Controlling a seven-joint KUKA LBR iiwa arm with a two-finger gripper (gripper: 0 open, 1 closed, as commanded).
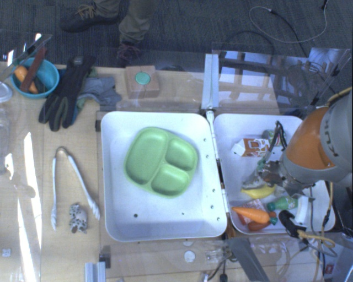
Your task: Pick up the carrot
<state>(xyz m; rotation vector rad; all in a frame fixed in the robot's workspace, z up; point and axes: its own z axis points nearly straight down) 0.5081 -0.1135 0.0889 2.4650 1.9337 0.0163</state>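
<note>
Near-left corner of right bin (229, 129): carrot (249, 213), orange, on its side, lengthwise left to right, close to the near wall. Dark red piece (257, 225) tight against its near side, kind unclear. Just right of carrot, small green thing (282, 204), too small to name. Just beyond carrot, banana (258, 191), yellow, flat on the bin floor.

Gripper (266, 175) low over the right bin, just beyond banana, apart from carrot, with banana between the two. Width of gripper: cannot tell, lost among metal and cable. Arm (311, 147), grey with orange band, in from the right, above the right half of that bin. Farther back in the same bin, white-and-orange carton (251, 147), left of the arm.

Left bin (118, 215) side by side with the right one, edges touching. Green plate (161, 161) about mid-bin, three compartments, flat.

Bench left of the bins, near to far: small spotted thing (78, 217); white tongs (69, 182) just beyond and beside it, open ends toward the near side; black gloves (65, 98) in a heap; blue bowl (37, 80) at the far-left corner, something orange and a reddish handle inside.

Beyond the left bin's far edge, wooden block (142, 81) with a round teal cap on top.

Past the bench, dark floor: shoes (91, 14) and loose cable (287, 27).
</note>
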